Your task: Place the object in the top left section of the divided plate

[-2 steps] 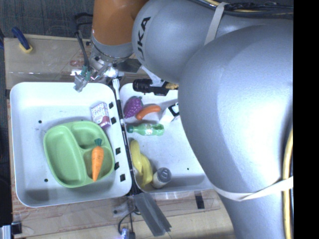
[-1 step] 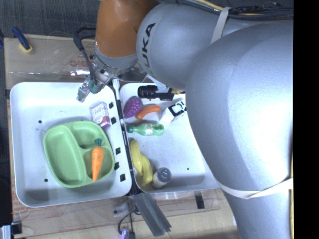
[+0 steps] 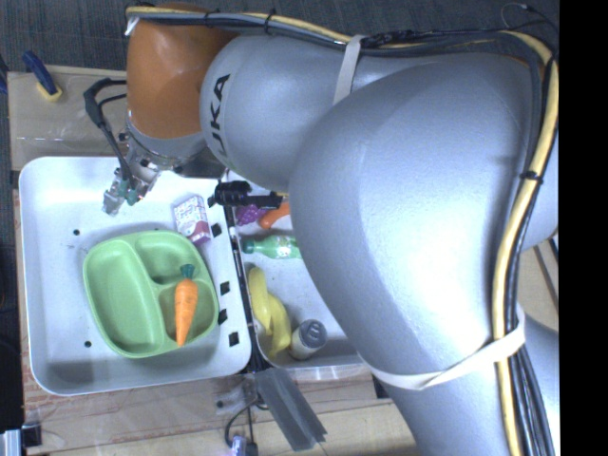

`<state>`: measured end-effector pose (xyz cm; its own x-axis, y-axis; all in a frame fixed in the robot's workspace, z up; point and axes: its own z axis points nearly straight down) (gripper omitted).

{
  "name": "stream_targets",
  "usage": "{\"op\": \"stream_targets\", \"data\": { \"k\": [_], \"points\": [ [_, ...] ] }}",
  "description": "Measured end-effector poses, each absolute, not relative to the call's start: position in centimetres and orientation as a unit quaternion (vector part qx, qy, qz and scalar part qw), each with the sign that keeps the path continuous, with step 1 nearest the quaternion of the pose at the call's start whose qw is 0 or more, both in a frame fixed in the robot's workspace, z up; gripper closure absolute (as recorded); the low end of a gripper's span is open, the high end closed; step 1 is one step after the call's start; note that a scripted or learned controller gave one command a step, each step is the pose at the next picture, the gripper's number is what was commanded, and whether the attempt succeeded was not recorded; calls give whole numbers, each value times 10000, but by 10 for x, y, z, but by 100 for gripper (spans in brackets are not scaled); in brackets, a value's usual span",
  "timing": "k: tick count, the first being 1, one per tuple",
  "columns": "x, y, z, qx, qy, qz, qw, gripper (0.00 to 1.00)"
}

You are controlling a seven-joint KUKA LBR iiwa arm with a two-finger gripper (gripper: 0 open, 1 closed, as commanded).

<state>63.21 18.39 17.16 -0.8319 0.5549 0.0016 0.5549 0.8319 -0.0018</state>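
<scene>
A green divided plate lies in the left white bin. An orange carrot with a green top rests in the plate's right-hand section, lying along the divider. My gripper hangs over the bin's upper part, above and left of the plate's top rim, well apart from the carrot. Nothing shows between it and the bin floor. A small purple-and-white carton lies just beyond the plate's upper right rim, to the right of the gripper.
The grey arm with its orange band covers the upper and right parts of the view. In the right bin lie a green bottle, a yellow banana, a small grey can and purple and orange items.
</scene>
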Motion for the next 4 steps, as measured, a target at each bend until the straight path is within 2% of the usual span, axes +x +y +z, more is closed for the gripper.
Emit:
{"op": "stream_targets", "data": {
  "k": [1, 2, 4],
  "points": [
    [649, 215, 377, -3133, -9496, -7, -9, 100],
    [634, 218, 411, -3095, -9509, -10, -12, 100],
    [622, 218, 435, -3139, -9495, -11, -16, 100]
  ]
}}
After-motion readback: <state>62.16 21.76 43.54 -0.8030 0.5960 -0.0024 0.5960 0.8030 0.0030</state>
